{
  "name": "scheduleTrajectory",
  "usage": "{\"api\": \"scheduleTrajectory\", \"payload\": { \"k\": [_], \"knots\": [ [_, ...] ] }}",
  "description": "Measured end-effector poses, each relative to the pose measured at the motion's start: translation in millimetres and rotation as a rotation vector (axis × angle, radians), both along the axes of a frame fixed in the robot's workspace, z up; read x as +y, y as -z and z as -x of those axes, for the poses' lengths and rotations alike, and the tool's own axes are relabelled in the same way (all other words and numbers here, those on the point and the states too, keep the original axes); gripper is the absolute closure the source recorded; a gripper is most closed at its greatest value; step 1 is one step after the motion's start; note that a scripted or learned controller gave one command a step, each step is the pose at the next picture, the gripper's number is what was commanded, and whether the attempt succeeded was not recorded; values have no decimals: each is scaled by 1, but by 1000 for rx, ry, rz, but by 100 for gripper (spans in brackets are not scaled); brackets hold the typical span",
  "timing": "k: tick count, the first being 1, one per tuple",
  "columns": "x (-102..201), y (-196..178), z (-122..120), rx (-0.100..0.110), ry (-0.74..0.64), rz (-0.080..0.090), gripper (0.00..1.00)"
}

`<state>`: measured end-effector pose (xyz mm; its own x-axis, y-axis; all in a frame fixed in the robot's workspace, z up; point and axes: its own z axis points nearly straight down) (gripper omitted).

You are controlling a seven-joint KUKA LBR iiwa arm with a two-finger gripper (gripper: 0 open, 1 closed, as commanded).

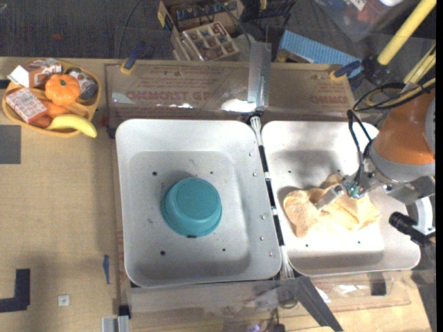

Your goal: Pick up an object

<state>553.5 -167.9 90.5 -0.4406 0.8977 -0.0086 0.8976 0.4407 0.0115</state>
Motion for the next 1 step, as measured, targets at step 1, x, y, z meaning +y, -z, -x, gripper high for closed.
{"api": "scheduleTrajectory", "payload": {
  "k": [1],
  "knots": [
    [-22,0,-9,1,6,-1,0]
  ]
}}
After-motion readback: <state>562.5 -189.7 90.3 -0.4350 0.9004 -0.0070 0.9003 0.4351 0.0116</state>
